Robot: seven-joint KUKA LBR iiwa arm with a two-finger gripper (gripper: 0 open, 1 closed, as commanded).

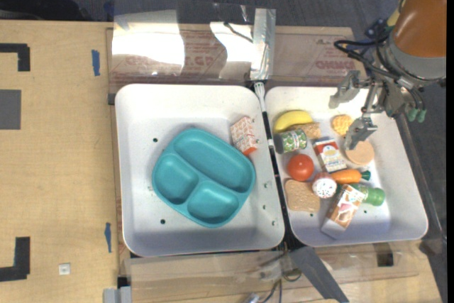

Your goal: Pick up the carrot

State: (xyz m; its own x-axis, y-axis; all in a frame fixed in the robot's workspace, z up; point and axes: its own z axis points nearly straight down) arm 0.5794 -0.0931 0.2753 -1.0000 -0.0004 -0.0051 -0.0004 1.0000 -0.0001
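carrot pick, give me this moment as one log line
target: small orange toy carrot lying in right white bin | gripper: above bin's upper part, apart from carrot | carrot: not held | left bin: teal divided plastic tray

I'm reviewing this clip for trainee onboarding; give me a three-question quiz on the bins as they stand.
1. True or false: the carrot lies in the same bin as the teal divided tray.
2. What does the claw hang above: A banana, B round tan disc, C tomato?
3. Fill in: the small carton beside the tray lies in the ___ bin.
Key: 1 false; 2 B; 3 left.
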